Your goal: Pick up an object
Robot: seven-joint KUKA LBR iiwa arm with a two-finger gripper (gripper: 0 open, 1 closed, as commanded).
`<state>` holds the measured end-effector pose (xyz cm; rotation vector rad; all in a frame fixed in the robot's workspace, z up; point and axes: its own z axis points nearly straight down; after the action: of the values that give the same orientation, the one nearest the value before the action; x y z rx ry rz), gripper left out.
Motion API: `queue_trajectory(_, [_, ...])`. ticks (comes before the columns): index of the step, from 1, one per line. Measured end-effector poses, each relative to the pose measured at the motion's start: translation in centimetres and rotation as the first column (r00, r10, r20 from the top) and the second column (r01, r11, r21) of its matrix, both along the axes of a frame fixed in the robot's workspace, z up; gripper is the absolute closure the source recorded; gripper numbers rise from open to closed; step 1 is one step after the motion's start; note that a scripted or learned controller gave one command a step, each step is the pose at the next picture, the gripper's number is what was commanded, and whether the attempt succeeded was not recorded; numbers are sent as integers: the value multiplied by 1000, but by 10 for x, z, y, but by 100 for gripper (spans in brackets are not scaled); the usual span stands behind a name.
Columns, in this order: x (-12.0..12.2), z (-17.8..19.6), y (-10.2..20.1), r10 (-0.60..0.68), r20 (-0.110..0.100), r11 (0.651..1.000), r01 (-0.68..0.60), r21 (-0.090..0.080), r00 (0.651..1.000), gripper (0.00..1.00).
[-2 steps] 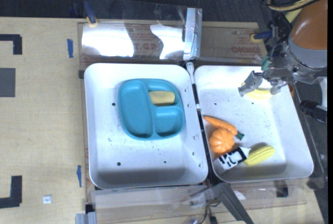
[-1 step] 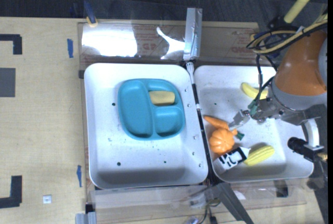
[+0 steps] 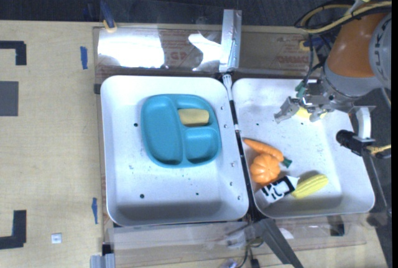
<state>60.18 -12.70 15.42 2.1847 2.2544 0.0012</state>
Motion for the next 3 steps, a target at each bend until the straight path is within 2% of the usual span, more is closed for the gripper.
queue_trajectory(1, [-64, 0, 33, -167, -6, 986, 167, 2, 986, 0])
queue_trajectory(2, [-120, -67, 33, -244, 3, 970, 244, 3, 970, 0])
queue_trajectory(3, [-50, -67, 36, -265, 5, 964, 265, 2, 964, 0])
